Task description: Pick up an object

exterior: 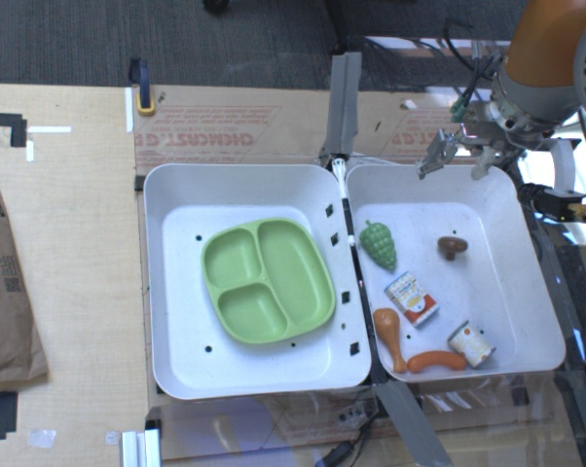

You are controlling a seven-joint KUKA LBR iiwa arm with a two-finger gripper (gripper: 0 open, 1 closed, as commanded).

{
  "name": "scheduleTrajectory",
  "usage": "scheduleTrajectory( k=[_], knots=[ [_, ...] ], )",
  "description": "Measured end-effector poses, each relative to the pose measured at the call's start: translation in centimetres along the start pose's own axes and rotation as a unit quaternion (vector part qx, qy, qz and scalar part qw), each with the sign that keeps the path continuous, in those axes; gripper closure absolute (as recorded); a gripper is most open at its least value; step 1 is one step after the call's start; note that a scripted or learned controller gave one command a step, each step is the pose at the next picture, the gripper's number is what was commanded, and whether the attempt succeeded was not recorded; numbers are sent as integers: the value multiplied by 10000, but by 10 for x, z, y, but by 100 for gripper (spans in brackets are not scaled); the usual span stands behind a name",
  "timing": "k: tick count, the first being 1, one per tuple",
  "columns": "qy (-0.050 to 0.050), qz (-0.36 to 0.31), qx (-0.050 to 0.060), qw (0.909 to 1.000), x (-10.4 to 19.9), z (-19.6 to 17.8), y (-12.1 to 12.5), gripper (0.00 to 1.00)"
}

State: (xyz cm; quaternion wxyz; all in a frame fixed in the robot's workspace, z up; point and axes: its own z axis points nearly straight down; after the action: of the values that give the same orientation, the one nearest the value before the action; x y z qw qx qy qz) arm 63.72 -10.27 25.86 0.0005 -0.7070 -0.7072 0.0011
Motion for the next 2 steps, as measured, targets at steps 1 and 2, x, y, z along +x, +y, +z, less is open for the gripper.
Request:
scheduleTrajectory(
  k=[1, 2],
  knots=[
    [2, 228, 5, 9997, -54, 95, -48, 0],
    [3, 171, -8, 9999, -70, 167, -65, 0]
  ],
)
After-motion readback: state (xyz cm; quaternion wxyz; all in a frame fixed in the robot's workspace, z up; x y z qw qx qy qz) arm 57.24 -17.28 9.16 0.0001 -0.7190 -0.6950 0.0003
